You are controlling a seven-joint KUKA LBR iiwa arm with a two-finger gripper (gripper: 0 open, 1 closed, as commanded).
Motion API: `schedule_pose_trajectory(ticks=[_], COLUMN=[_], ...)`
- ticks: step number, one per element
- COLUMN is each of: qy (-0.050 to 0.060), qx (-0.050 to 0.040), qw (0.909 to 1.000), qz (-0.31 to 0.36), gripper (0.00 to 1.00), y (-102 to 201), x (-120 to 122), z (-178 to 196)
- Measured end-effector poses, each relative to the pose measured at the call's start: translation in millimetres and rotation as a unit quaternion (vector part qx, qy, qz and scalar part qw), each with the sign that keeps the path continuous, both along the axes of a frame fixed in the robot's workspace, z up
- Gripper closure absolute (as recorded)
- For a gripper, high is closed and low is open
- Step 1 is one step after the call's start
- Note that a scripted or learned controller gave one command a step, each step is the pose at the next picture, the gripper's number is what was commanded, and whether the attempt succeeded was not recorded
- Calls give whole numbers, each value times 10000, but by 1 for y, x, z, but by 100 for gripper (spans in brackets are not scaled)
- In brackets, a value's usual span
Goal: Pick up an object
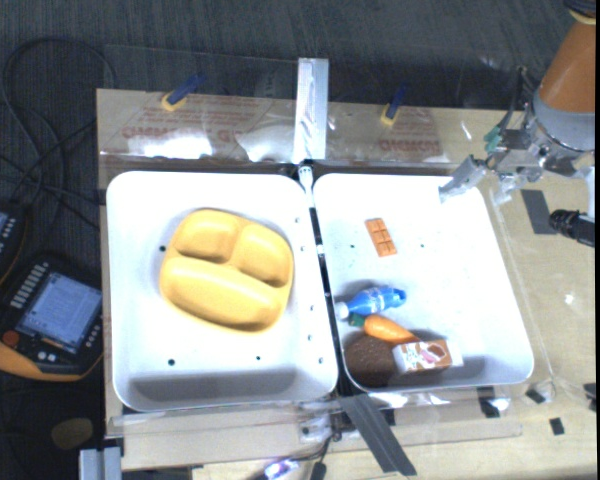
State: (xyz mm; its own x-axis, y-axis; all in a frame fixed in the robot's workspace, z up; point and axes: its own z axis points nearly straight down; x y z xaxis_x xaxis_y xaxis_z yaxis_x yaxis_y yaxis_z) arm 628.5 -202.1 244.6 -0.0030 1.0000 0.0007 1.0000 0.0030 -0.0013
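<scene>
Grey two-finger tool [458,182] hangs over the right white bin [500,268] at its 1 o'clock corner; cannot tell its state. In that bin: small orange rectangular block [380,236] near centre, and at 6 o'clock a blue plastic bottle [373,300], orange carrot [390,329], brown round lump [368,356] and small juice carton [422,356] clustered. Large yellow bread-shaped loaf [226,268] in left white bin [130,298].

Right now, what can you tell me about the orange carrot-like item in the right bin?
The carrot is small, smooth and orange, plastic-looking, tapering toward its right end. It lies on its side near the front of the right bin, among a cluster: the blue bottle lies just behind it, the brown round item in front of it, and the small carton at its tip. It appears to touch them. The gripper is well away, at the bin's far right corner.
</scene>
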Motion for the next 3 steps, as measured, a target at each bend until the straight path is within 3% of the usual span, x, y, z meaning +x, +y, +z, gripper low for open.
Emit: schedule_pose_trajectory(ticks=[1,2,3], qy=[7,-50,-74], qx=[-6,-40,-23], qw=[9988,9937,9937], qz=[481,1122,1119], gripper=[0,0,100], y=[65,86,87], x=[37,8,9], z=[-127,-155,-144])
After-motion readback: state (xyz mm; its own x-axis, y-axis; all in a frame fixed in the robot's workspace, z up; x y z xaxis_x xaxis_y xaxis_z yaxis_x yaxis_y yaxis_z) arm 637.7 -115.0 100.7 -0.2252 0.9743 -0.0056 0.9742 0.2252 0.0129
